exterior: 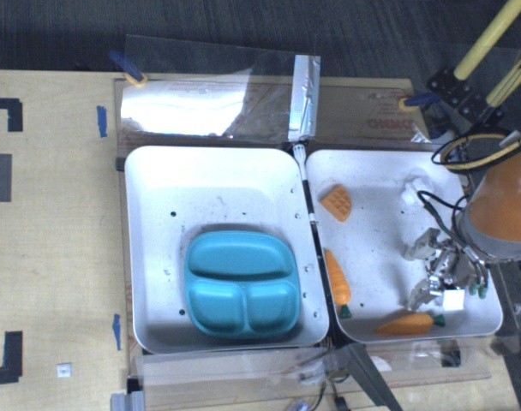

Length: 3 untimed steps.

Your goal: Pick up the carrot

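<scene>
– Carrot [405, 324] lying low in the right bin [376, 171], flat against the near wall, green stub toward the arm's side. Long axis runs along that wall, left to right in the camera view.

– And a second carrot [337, 279] in there too, hugging the bin's left wall, long axis set roughly crosswise to the first, green end near the corner.

– Right, so which one? My call: the one on the near wall. It sits just beside the jaws, on their near side. The other is well apart, across the bin floor.

– How do the jaws stand?

– Spread apart, I'd say, nothing between them, hanging off the arm [499, 208] over the bin's right half.

– That orange waffle piece [336, 202]?

– Up toward the far wall, out of the way. The worry is the wall itself: the jaws probably need to straddle the carrot across its width, with one finger squeezed in beside the rim.
</scene>
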Tool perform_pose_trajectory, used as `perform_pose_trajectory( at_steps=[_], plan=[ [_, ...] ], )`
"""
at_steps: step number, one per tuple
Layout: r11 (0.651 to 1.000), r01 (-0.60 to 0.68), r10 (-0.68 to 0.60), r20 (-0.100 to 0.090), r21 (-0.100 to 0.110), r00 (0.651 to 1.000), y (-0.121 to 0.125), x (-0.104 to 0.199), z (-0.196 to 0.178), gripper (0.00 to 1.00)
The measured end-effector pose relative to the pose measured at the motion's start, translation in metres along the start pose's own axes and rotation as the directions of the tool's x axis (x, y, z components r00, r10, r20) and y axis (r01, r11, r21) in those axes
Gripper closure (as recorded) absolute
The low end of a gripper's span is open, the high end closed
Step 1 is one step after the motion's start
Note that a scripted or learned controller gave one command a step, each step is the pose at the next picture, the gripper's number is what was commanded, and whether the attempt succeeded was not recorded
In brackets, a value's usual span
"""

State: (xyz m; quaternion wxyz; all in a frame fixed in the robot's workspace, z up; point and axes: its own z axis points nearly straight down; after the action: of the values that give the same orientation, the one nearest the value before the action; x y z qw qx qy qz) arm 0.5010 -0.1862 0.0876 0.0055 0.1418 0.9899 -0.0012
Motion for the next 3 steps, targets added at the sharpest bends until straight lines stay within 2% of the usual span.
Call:
perform_pose_trajectory(
  at_steps=[1,2,3],
  plan=[
    [0.978,-0.209,0.209,-0.002,-0.004,0.978,0.071,0.040,-0.001,0.00],
    [0.999,0.033,-0.033,0.000,0.000,0.999,-0.009,0.002,0.000,0.00],
    [0.947,-0.322,0.322,-0.005,-0.002,0.947,0.104,0.037,-0.099,0.00]
  ],
)
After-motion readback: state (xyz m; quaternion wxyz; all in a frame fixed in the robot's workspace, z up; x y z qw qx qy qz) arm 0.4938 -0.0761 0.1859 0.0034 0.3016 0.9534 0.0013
